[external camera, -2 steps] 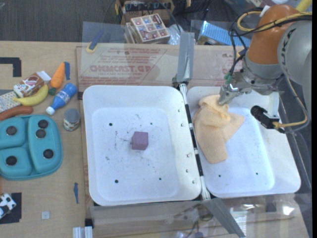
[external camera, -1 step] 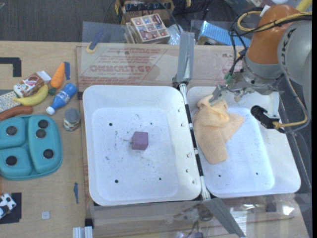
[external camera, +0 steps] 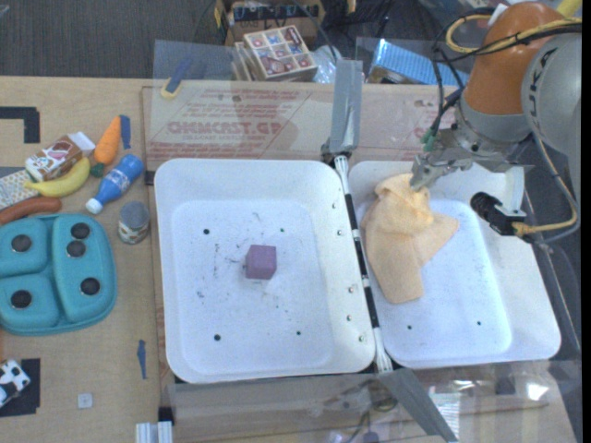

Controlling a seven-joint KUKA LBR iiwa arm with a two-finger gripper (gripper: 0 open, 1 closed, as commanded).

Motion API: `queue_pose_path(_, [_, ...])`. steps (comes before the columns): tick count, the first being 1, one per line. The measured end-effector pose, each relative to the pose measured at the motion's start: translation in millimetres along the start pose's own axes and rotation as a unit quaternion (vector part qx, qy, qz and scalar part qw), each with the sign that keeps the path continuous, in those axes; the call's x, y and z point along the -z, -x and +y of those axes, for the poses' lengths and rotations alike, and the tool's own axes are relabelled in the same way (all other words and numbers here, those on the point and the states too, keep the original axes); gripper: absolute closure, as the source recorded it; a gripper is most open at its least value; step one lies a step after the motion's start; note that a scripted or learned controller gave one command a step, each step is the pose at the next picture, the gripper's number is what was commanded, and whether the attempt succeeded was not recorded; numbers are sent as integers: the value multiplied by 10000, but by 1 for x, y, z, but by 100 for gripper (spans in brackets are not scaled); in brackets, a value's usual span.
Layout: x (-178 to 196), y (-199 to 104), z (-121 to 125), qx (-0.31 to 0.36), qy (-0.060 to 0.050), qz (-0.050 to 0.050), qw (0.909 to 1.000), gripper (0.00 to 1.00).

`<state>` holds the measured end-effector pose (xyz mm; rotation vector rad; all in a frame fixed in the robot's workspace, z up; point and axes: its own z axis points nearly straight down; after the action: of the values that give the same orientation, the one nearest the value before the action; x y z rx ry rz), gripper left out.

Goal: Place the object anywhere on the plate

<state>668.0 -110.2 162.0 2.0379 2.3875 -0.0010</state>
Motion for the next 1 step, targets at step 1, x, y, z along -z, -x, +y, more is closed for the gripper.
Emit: queue_pose_path(1, [0, 0, 0, 0, 0, -1, 10000, 0])
